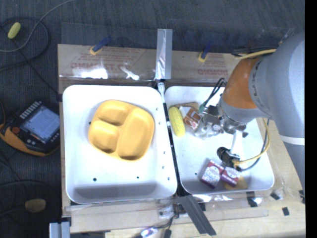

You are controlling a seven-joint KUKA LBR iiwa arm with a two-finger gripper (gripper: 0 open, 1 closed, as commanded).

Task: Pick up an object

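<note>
My gripper is low in the right bin, near its middle, under the grey arm and its orange band. Just to its left lies a small brown snack packet, close to or touching the gripper. A yellow corn cob rests along the bin's left wall. At the bin's front lie two small purple boxes side by side, with a bit of something yellow-orange beside them.
The left bin holds a large yellow three-compartment dish. A black and yellow cable loops from the wrist over the right bin. An orange handheld pendant lies on the floor to the left.
</note>
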